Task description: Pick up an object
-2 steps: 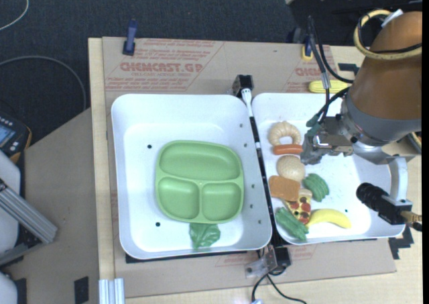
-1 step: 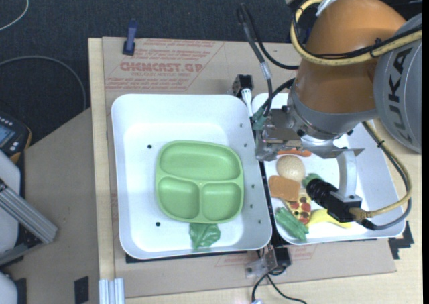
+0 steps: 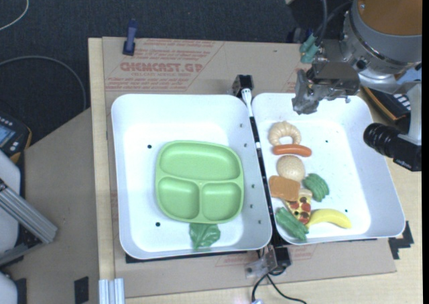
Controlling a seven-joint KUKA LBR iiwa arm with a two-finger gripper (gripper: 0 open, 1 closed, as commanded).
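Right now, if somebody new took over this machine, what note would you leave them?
Two-finger gripper: hanging over the far end of the right white bin, nothing seen between its fingers.
Toy food lies in that bin: tan croissant, red sausage, yellow banana.
Left white bin: green divided plate, green leaf.
Done: nothing picked up.
Left: grasp one item, lift it.
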